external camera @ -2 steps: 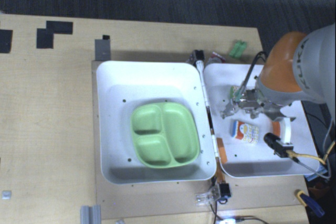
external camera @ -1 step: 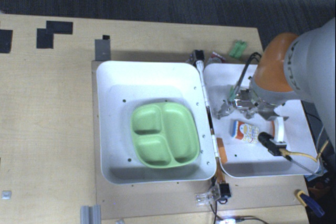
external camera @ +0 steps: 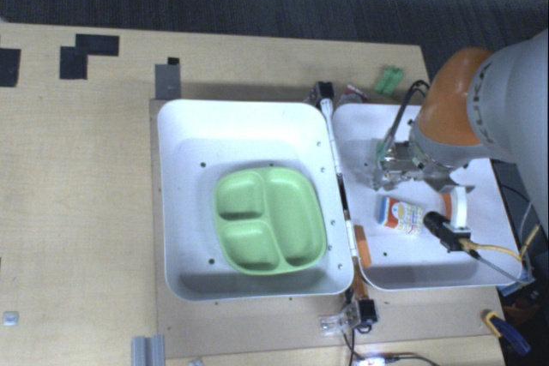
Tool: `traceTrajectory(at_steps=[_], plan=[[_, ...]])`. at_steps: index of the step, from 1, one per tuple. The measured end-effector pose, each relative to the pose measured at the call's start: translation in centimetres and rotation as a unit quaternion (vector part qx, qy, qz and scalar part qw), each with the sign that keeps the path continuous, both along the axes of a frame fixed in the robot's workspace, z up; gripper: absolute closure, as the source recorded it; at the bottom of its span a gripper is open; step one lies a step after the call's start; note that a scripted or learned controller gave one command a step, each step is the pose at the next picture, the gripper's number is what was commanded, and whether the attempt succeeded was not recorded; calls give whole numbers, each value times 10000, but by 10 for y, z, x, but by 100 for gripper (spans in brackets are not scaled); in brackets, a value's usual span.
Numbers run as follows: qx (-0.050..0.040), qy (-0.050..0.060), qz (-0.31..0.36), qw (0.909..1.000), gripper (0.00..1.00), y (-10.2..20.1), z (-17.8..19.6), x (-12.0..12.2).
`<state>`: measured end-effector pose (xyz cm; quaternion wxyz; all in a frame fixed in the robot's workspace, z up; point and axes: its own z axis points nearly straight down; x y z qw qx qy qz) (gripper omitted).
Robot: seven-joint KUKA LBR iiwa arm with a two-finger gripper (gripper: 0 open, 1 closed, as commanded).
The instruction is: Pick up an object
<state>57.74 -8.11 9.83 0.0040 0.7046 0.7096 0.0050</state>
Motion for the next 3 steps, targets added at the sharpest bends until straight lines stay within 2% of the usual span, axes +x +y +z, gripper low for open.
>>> traceTrajectory(at_steps=[1,2,3], plan=[[0,2,-1,10000,0,0,0,0],[-13,16,-27,10000,0,-6,-11,-46],[-18,-13,-22,10000,100,-6,0,-44]])
